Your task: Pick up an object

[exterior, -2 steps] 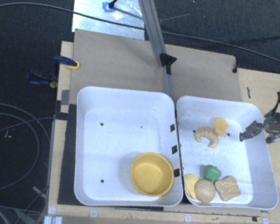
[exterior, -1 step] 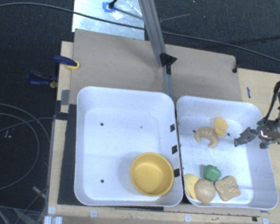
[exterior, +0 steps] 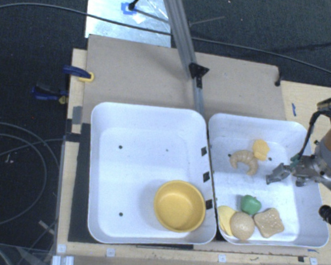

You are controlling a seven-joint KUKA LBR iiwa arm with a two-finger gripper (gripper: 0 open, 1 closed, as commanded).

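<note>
My gripper (exterior: 288, 177) hangs over the right side of the right bin (exterior: 244, 122), its fingers spread open with nothing between them. A tan croissant (exterior: 244, 160) lies to its left, and a small yellow piece (exterior: 261, 149) sits just beyond that. Along the bin's front edge lie a green pepper (exterior: 250, 203), a slice of toast (exterior: 268, 222), a round beige bun (exterior: 241, 225) and a yellow fruit (exterior: 225, 216). These front items are below and left of the gripper, apart from it.
A yellow bowl (exterior: 180, 205) stands in the front right corner of the left bin (exterior: 150, 113). A grey pole (exterior: 183, 33) slants down to the wall between the bins. Blue and yellow clamps (exterior: 77, 74) sit at the bench's left edge.
</note>
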